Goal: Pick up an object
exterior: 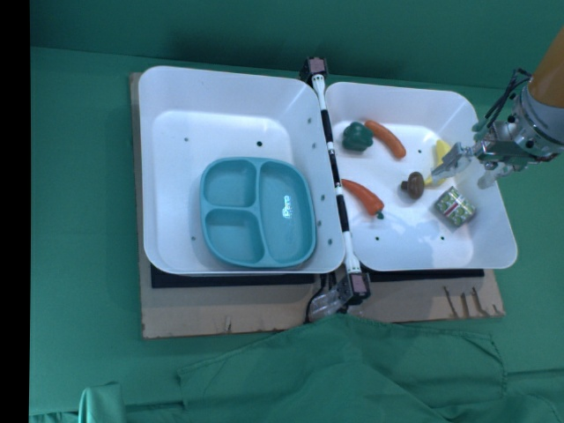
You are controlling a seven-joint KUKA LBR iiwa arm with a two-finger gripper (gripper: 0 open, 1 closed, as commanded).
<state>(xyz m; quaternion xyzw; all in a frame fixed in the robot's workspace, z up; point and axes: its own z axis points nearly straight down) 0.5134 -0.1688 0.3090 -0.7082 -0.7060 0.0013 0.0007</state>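
While the gripper (471, 159) is positioned with fingers spread and nothing between them over the right bin (493, 245), a yellow object (440, 155) is observed just beside them.

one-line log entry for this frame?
arm: over right bin | claw: open, holding nothing | nearest: yellow item, patterned block | left bin: teal divided plate

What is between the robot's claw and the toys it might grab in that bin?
Nothing visible. The gripper hangs over the right bin, right beside the yellow toy, brown toy and small patterned box, with no object in between.
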